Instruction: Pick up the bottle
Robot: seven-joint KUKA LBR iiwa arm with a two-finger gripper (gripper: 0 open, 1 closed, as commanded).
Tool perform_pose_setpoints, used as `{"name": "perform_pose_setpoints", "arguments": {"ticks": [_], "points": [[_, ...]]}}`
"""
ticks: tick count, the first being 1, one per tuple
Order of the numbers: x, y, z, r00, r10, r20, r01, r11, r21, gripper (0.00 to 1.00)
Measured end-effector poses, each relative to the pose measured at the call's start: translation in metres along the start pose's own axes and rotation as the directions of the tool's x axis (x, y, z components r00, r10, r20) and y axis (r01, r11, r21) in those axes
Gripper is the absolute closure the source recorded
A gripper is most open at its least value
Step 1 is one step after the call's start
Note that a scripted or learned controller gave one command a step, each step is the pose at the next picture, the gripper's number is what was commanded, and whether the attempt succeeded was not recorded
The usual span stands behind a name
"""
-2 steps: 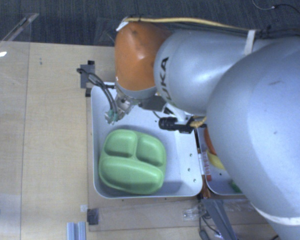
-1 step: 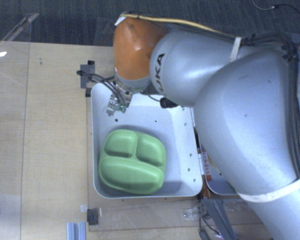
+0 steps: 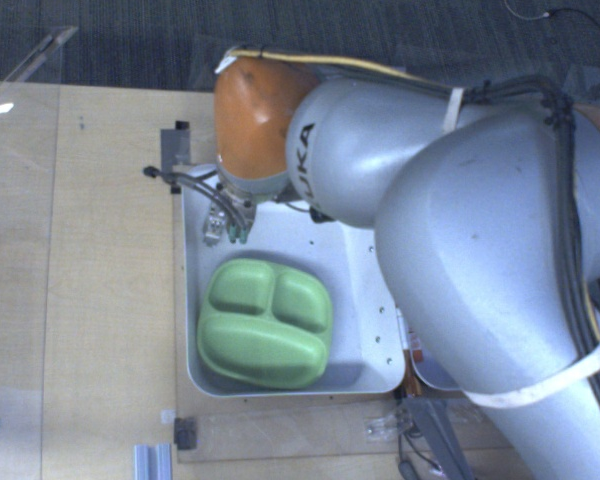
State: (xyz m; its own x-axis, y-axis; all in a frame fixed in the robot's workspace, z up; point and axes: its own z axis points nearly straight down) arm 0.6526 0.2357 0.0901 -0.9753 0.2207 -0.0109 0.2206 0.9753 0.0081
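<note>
My gripper (image 3: pixel 226 226) hangs below the orange wrist band (image 3: pixel 255 118), over the far left corner of the left white bin (image 3: pixel 192 348). A large green rounded object (image 3: pixel 266 320) with three bulging lobes lies in the near half of that bin, a short way in front of the gripper and apart from it. I cannot make out a bottle shape in it. The grey arm (image 3: pixel 460 238) covers the right part of this bin and most of the bin beside it.
A black bracket (image 3: pixel 176 146) stands at the bin's far left corner and a small black block (image 3: pixel 185 432) at its near left corner. Bare wooden bench (image 3: pixel 80 288) stretches to the left. A sliver of the right bin (image 3: pixel 427 373) peeks out under the arm.
</note>
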Motion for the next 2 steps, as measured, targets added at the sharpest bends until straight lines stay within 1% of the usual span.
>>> {"name": "perform_pose_setpoints", "arguments": {"ticks": [1,2], "points": [[-0.005,0.002,0.0,0.931,-0.365,0.001,0.365,0.931,-0.001,1.0],[-0.018,0.005,-0.003,0.677,-0.736,0.001,0.736,0.677,-0.002,1.0]]}}
